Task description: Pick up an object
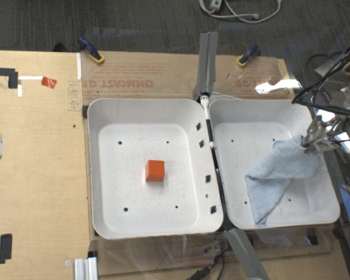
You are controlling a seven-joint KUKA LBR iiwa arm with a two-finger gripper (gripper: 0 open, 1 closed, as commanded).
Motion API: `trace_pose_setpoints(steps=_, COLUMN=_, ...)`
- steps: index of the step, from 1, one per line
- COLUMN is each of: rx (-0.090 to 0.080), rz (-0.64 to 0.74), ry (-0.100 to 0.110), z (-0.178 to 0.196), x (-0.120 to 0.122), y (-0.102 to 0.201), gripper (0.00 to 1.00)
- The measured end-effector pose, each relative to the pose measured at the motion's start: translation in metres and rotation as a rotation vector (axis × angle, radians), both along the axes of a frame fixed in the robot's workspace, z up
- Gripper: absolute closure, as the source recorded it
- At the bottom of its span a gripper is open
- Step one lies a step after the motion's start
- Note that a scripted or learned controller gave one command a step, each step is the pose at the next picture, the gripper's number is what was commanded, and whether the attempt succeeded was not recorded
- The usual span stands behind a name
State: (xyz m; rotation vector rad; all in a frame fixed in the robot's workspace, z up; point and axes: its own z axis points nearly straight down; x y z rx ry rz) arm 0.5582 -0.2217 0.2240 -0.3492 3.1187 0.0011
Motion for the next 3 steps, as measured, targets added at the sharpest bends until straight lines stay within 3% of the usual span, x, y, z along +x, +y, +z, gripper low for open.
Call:
trace_pose_setpoints(steps=1, rx=0.0, rz=0.177, ry=0.0, z=-0.029, x=-0.012, y=0.0, gripper=1.0)
trace_pose_setpoints(steps=2, rx=0.0, rz=0.355, ry=-0.001, z=-0.027, x=-0.017, y=0.031, gripper=1.0)
trace_pose_setpoints(steps=3, rx=0.0, rz=0.604, ry=0.0, z=-0.043, x=-0.035, y=0.035, gripper=1.0)
